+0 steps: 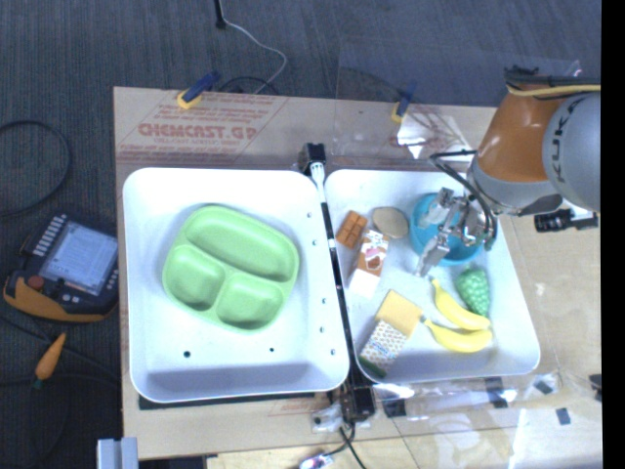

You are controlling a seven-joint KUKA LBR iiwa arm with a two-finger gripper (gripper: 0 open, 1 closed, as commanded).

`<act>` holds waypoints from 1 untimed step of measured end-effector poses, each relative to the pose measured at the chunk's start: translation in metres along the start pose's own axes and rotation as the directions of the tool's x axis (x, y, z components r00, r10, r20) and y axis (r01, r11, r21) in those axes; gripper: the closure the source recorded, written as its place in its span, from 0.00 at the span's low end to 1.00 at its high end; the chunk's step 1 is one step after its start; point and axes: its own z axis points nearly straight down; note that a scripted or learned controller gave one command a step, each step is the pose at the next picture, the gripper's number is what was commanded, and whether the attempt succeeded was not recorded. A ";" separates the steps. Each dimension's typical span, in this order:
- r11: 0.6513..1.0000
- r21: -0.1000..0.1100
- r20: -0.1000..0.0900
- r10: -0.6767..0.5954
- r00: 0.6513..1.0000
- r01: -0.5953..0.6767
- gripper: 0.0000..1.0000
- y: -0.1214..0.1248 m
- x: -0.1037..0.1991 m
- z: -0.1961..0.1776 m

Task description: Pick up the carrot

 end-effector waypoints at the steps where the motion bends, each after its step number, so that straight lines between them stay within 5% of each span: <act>1: 0.999 -0.004 0.002 -0.052 0.999 0.052 0.00 0.028 0.102 -0.105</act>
